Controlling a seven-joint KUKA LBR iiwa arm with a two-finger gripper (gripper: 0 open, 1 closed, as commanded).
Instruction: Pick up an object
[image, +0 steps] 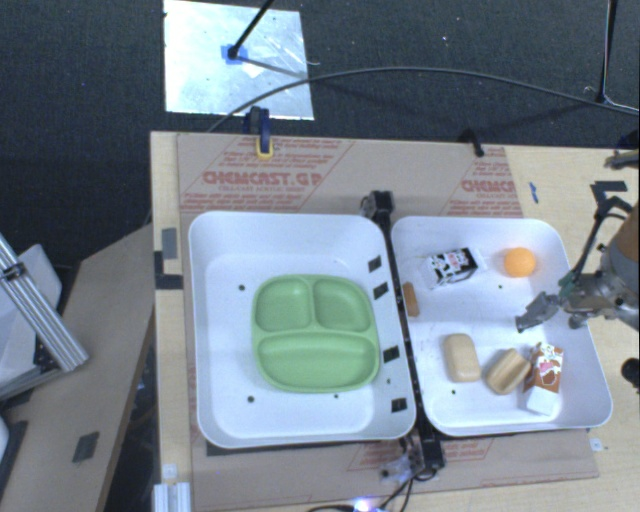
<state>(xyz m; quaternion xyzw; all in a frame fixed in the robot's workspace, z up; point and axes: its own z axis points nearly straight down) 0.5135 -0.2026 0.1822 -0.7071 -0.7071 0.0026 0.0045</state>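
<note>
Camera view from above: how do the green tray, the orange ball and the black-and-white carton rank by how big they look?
1. Green tray, by far the largest.
2. Black-and-white carton.
3. Orange ball, a little smaller than the carton.

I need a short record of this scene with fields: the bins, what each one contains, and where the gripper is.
left bin: green divided plate
right bin: black-and-white carton, orange ball, tan block, bread roll, red-and-white carton, small brown piece
gripper: above the right bin's right side, holding nothing visible
</note>
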